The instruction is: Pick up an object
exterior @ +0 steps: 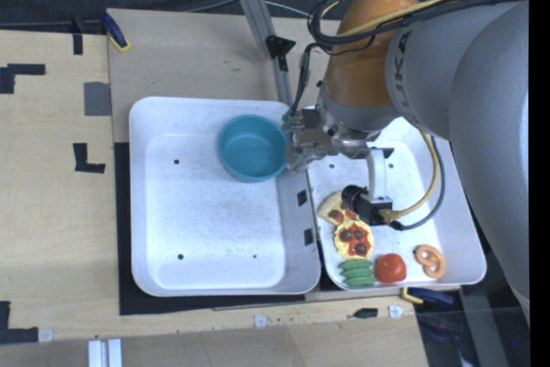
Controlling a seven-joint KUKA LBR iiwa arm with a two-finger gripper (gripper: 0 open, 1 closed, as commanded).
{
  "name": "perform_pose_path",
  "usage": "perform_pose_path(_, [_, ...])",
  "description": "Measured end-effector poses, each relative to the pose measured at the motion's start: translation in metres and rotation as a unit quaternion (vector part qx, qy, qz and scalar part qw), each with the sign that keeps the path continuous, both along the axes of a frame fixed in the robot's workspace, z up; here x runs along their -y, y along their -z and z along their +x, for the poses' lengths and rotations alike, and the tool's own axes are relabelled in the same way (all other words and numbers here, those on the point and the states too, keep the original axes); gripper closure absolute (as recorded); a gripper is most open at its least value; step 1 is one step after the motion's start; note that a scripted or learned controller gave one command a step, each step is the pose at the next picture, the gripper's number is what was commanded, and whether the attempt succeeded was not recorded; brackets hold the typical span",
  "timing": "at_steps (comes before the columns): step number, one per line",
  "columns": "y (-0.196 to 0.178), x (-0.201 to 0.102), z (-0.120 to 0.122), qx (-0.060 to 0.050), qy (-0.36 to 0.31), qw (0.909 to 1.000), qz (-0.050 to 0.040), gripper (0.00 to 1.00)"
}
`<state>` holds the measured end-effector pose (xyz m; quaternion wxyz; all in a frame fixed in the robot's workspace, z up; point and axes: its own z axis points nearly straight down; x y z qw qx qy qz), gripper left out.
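The gripper (296, 152) meets the blue bowl (251, 148) rim (no readable labels anywhere), finger state indiscernible

One fixed camera above the bench, looking down at a slant

It takes in both bins, the left bin (163, 266) and right bin (460, 266), from fairly near; the arm (464, 73) enters from the right, large in the frame; dark floor lies at the far edge.
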<state>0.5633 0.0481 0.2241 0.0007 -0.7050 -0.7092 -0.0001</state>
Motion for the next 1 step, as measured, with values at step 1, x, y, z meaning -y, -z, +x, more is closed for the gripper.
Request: perform_pose_path(1, [-0.0086, -0.0457, -0.0071, 0.0, 0.001, 1.0, -0.0002, 1.0])
